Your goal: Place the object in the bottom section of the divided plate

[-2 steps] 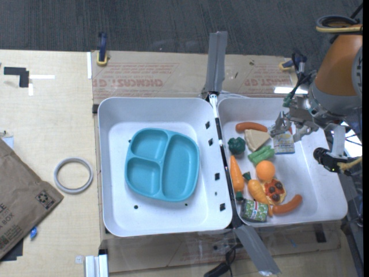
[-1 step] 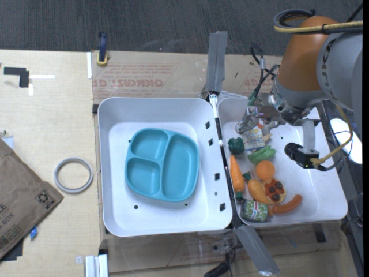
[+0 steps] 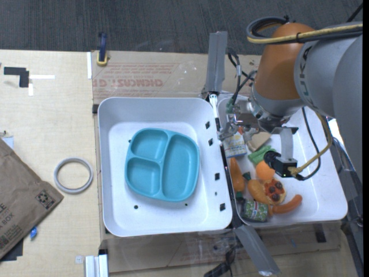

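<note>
A: What's the bench like?

B: Pale wood, with a sheet of brown cardboard (image 3: 144,74) under two white bins; dark carpet lies beyond. A roll of tape (image 3: 73,174) rests left of the left bin (image 3: 109,172), and a cardboard box (image 3: 20,203) pokes in at the lower left corner.

A: And the divided plate?

B: The divided plate (image 3: 163,164) is light blue, with one long section and two smaller ones, and lies flat in the middle of the left bin.

A: The arm?

B: The gripper (image 3: 237,126) hangs low over the right bin (image 3: 328,203), above a heap of toy food: a carrot (image 3: 236,175), a sausage (image 3: 286,205), a small carton (image 3: 234,146). Whether its fingers are apart or together, I cannot tell
</note>
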### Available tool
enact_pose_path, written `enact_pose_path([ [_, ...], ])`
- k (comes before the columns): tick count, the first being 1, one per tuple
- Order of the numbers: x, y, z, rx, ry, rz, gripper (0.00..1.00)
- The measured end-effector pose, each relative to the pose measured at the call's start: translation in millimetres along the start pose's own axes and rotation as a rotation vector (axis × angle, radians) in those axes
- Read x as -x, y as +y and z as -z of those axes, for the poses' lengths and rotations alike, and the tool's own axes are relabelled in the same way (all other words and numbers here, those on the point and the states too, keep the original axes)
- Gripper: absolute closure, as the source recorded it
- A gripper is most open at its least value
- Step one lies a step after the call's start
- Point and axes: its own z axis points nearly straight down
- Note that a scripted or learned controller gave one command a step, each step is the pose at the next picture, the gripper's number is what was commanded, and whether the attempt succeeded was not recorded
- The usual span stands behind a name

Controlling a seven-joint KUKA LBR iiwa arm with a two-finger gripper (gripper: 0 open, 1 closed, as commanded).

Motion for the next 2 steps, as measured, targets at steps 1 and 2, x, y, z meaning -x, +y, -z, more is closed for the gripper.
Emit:
enact_pose_path([
  [1,-58.1,-4.1,0.2,0.002,-0.001,0.013,1.0],
  [2,-57.9,-4.0,0.3,0.002,-0.001,0.013,0.0],
])
